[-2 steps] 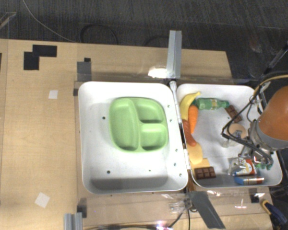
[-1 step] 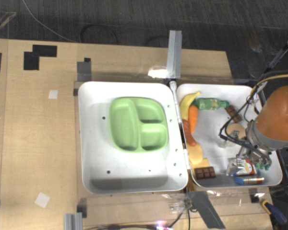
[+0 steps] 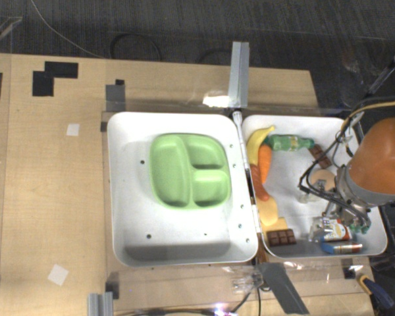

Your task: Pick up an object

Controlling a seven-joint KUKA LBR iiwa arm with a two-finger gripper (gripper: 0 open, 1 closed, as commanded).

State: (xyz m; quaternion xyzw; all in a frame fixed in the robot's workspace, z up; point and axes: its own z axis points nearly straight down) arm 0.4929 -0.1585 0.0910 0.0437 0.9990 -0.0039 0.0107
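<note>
My gripper hangs low over the near right corner of the right bin, under the arm's orange band. Its tip is among small items there: a blue and white piece and a small red-brown tube. Along the bin's left side lie a yellow banana, an orange carrot, a pale orange wedge and a chocolate bar. A green bottle lies at the bin's far side. The wrist hides the fingers.
The left bin holds a green divided plate. A metal post stands behind the divider between the bins. Cables loop around the wrist. A small brown piece lies near the bottle.
</note>
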